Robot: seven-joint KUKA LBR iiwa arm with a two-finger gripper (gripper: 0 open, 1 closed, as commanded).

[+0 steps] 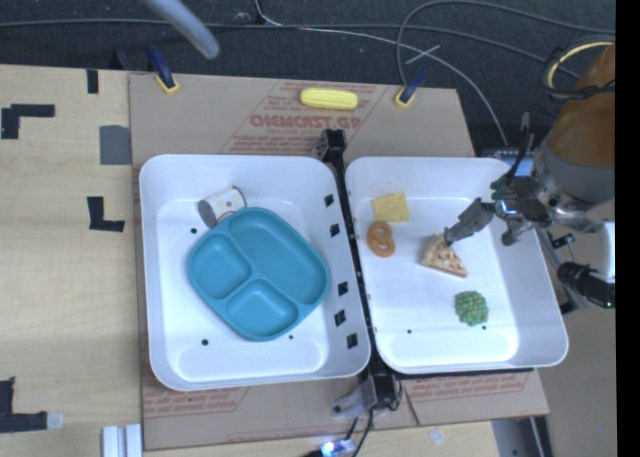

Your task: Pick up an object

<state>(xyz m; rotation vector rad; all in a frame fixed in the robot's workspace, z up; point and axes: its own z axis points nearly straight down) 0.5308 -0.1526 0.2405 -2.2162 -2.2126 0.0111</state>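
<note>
While hovering near the right bin's [455, 353] right edge, gripper [483, 224] fingers spread, one tip beside pizza slice [443, 258].

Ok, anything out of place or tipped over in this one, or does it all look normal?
Two things. A yellow banana-like toy lies on the cardboard behind the bins, outside both. In the left bin, a small cup lies on its side against the blue divided plate. Nothing looks spilled or broken.

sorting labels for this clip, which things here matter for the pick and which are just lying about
Part of the job:
gripper
pizza slice, right at the gripper's tip
pretzel
cracker
broccoli

Just lying about:
blue tray
cup
banana, outside the bins
</note>
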